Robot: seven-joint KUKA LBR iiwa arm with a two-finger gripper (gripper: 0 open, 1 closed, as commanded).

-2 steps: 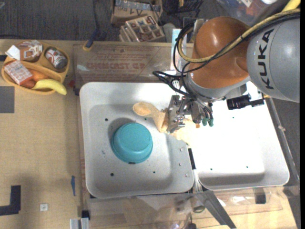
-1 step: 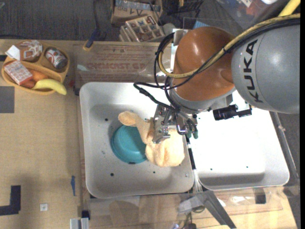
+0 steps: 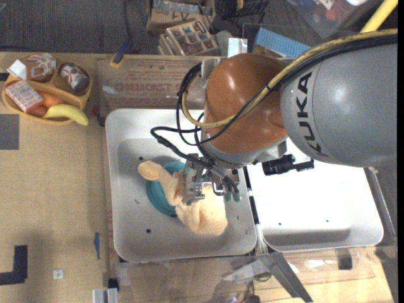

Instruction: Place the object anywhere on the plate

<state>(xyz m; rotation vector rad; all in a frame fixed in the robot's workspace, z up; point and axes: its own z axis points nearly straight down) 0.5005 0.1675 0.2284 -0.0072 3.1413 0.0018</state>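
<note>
Camera view shows the gripper low over the toy, which already lies across the plate; I cannot tell what it grips. Risk: lifting could drag the toy off. Bin wall sits just right of the gripper; open floor lies left.

Bench, far-left corner: yellow tray holding banana, orange fruit, small packets. Beyond it, floor clutter: magazines. Right white bin sits well apart from tray.
</note>
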